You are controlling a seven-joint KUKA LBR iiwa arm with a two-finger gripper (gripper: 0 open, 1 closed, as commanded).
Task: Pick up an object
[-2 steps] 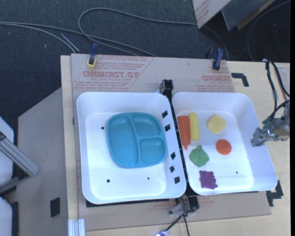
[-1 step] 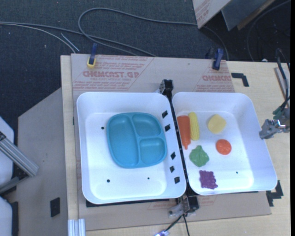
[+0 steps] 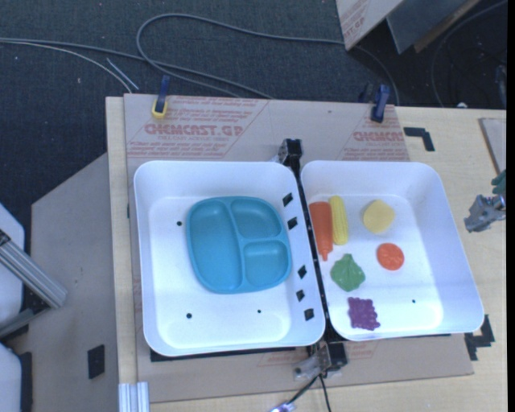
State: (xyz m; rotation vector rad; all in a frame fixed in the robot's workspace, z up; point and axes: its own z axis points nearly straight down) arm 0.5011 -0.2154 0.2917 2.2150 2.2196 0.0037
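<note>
The bench [image 3: 96,241] carries a brown-papered sheet [image 3: 265,129] under both bins. This sheet is printed in red with the repeated brand "CHEMCAST GP", legible at its far left and again, partly cut off, at its far right. Finer red print lines above and below the brand are too small to read. A yellow-and-blue clamp [image 3: 161,103] and a blue clamp [image 3: 379,103] grip the far edge of the sheet.

The left bin [image 3: 153,314] holds one blue divided plate [image 3: 238,243] with three compartments, lying flat near the bin's centre. The right bin [image 3: 451,265] holds six toy food items, listed by size:
- orange carrot [image 3: 322,228], lying lengthwise at the left of the bin
- yellow corn cob [image 3: 339,220], touching the carrot's right side
- green leafy vegetable [image 3: 348,273], just beyond the carrot's near tip
- yellow lemon-like item [image 3: 378,216], near the bin's far side
- purple grape cluster [image 3: 363,313], nearest the front wall
- orange round fruit [image 3: 390,257], between the lemon-like item and the grape cluster

A cardboard box [image 3: 366,18] with unreadable red print sits beyond the bench at the top.

The gripper [image 3: 485,211] appears as a grey metal part at the right edge, outside the right bin and well apart from every item. Whether it is open or closed cannot be determined, and nothing is seen in its grasp
</note>
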